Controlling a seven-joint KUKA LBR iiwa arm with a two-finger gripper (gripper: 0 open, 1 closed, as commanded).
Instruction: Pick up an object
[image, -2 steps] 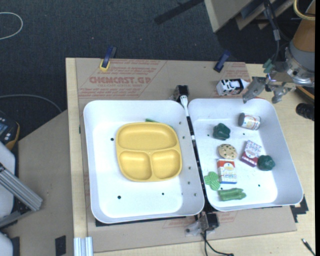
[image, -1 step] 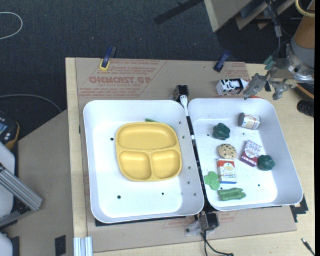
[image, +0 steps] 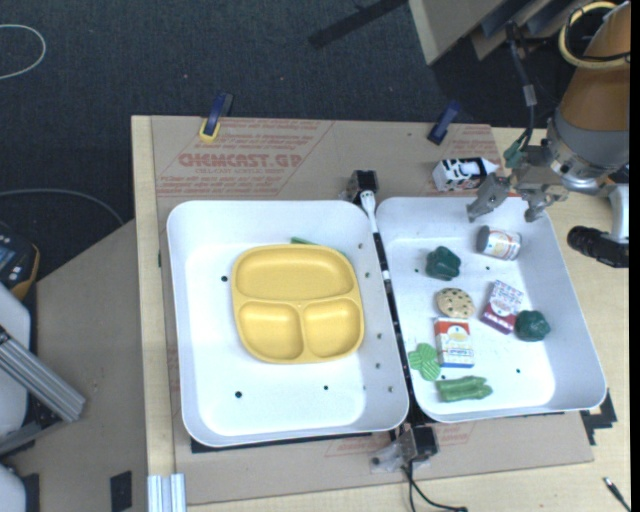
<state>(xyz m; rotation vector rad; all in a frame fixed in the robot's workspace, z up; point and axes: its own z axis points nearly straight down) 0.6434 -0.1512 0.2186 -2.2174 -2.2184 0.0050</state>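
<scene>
Gripper (image: 510, 205) hovering over right bin's (image: 570, 300) far edge, fingers apart, nothing between them. Small can (image: 499, 243) lying on its side just below it. Cookie (image: 454, 302), carton (image: 455, 342) and green toys nearer mid-bin; yellow tray (image: 297, 300) in left bin (image: 200, 330).

yellow divided tray (image: 297, 303) in left bin (image: 195, 370) | blue clamps (image: 214, 116) (image: 443, 122) on board's far edge
</scene>
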